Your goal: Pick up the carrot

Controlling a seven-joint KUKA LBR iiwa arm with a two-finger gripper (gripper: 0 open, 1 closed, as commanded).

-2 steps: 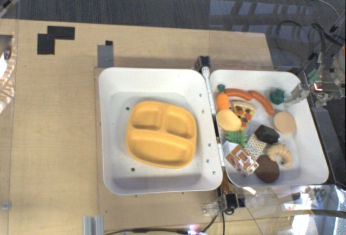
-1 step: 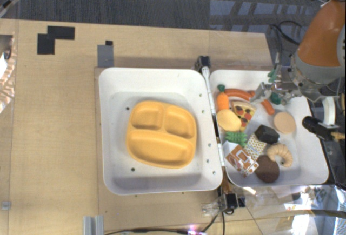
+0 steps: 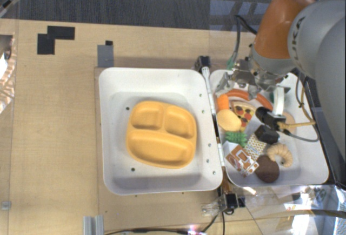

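Beside the carrot (image 3: 223,102): lemon (image 3: 228,119); pizza slice (image 3: 243,111).

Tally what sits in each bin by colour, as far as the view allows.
Left bin:
Yellow divided tray: 1
Right bin, partly hidden by the arm:
Orange carrot: 1
Yellow lemon-like piece: 1
Brown round piece: 1
Tan croissant: 1
Total: 5 told apart.

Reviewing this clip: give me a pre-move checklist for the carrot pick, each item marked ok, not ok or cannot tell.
1. Carrot visible at the right bin's left edge: ok.
2. Gripper over the right bin: ok.
3. Gripper directly above the carrot: not ok, it sits to the side.
4. Carrot free of neighbours: not ok, yellow lemon-like piece lies against it.
5. Finger state: cannot tell.
6. Yellow tray lies in the left bin: ok.
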